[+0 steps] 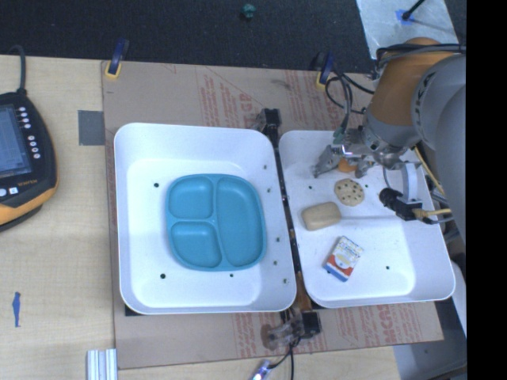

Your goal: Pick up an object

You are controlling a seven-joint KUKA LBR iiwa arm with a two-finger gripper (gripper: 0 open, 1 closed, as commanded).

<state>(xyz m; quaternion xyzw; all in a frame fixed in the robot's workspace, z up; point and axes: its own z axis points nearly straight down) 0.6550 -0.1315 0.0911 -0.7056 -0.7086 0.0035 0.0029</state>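
In the right bin [412,279] lie a round cookie [348,191], a tan oblong bar [321,215] and a small white, red and blue box [343,259]. My gripper [336,161] hangs low over the bin's far part, just above and left of the cookie. A small orange thing [347,165] shows right by the fingers; I cannot tell whether it is between them. The grey arm with its orange band [404,85] comes in from the right.
The left bin [135,212] holds a blue divided plate [215,220]. A black and orange handheld control unit [20,157] lies on the bench at far left. Cables [408,204] hang by the wrist over the right bin's far right part.
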